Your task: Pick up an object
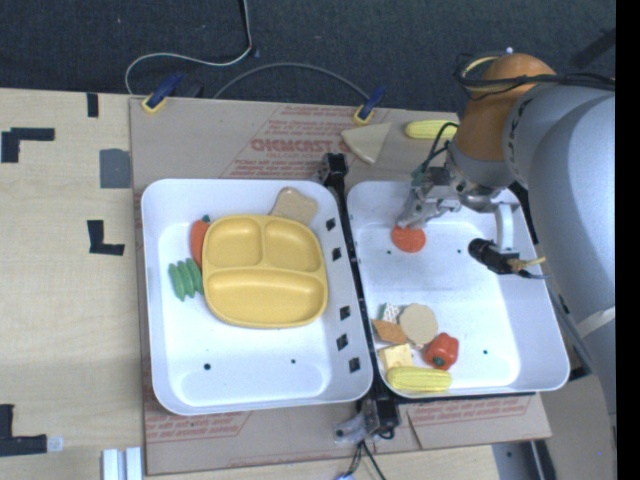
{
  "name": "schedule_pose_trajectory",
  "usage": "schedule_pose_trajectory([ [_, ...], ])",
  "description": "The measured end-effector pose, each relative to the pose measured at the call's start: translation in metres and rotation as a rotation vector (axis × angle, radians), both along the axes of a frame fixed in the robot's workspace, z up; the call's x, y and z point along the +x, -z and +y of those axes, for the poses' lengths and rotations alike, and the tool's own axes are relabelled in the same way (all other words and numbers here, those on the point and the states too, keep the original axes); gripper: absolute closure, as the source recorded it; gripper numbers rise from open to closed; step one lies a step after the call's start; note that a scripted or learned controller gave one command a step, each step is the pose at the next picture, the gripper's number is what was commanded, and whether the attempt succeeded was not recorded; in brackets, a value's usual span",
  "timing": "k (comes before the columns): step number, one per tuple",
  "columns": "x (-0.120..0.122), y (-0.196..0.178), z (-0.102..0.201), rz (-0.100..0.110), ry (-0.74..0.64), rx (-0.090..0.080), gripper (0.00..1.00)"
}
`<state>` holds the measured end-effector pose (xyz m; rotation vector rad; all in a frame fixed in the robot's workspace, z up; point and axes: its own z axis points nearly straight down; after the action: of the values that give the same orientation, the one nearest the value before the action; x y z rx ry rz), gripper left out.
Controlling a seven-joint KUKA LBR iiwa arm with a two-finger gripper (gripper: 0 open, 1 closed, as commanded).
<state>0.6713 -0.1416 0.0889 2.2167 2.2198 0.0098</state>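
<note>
Red round toy food [408, 238] lay in the far half of the right bin [520, 348], near its left wall. The tips of the fingers [412, 224] were right at its top edge. We could not tell if the fingers were spread or pressed together, or if they were pinching it.

Closest to us, in the near left corner of that same bin, we saw a yellow corn cob [418, 379]. Just behind it were a little red pepper [441, 349], a yellow block [397, 356] and a round tan cookie [418, 323].

In the left bin [250, 368] sat a big yellow plate [265, 271] with three parts. Green beans [184, 278] and an orange carrot [199, 238] lay along its left side. A piece of toast [293, 204] touched its far edge.

Above the red toy food, the grey arm [570, 168] came in from the right, with its orange band [495, 98] up high.

Farther back, on the brown cardboard [280, 138] behind the bins, we saw a tan wedge [366, 144] and a yellow toy [430, 128]. Two blue clips [160, 95] held the far edge of the cardboard on the counter [50, 268].
</note>
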Motion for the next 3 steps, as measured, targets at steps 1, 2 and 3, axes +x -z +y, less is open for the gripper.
schedule_pose_trajectory([
  [1,-0.008,-0.001,-0.003,-0.006,-0.001,-0.003,1.00],
  [2,-0.011,0.002,-0.003,0.002,-0.001,-0.003,0.00],
  [3,-0.083,0.001,0.044,0.007,0.001,-0.002,0.00],
])
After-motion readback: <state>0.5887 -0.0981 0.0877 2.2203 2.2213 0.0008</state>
